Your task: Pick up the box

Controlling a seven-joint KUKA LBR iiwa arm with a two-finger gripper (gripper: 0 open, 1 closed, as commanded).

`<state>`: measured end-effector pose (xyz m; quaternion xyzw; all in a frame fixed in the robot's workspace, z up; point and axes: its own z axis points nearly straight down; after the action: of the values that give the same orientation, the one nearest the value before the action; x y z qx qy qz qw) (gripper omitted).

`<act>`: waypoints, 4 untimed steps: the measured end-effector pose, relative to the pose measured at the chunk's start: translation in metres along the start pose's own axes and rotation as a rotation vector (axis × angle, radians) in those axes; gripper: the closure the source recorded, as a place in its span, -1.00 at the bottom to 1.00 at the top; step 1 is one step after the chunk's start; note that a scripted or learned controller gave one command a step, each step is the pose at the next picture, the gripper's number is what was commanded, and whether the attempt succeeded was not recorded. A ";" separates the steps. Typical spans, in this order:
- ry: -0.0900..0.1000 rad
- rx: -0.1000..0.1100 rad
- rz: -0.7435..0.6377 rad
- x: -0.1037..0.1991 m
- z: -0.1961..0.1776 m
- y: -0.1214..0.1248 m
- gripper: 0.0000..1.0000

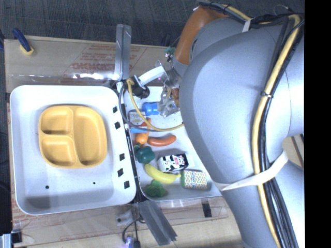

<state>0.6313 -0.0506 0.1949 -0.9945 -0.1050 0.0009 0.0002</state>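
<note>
the gripper (166,103) is seen in the right bin (155,196), near its far end; whether it is released or clenched cannot be told. the box (173,162) lies toward 6 o'clock from it, beyond the sausage (162,140), its long axis running roughly 3 to 9 o'clock, the banana (161,175) just beside.

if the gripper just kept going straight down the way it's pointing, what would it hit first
Probably the blue item lying right beside the gripper, or the bare floor of the right bin next to it. Depth is hard to judge from this slanted view.
</note>
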 end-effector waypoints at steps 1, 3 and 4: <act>0.001 0.001 0.000 0.014 0.004 0.013 1.00; 0.000 0.003 -0.028 -0.039 -0.044 0.059 1.00; -0.004 0.005 0.004 -0.068 0.094 0.082 1.00</act>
<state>0.5818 -0.1449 0.1008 -0.9947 -0.1029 0.0032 0.0027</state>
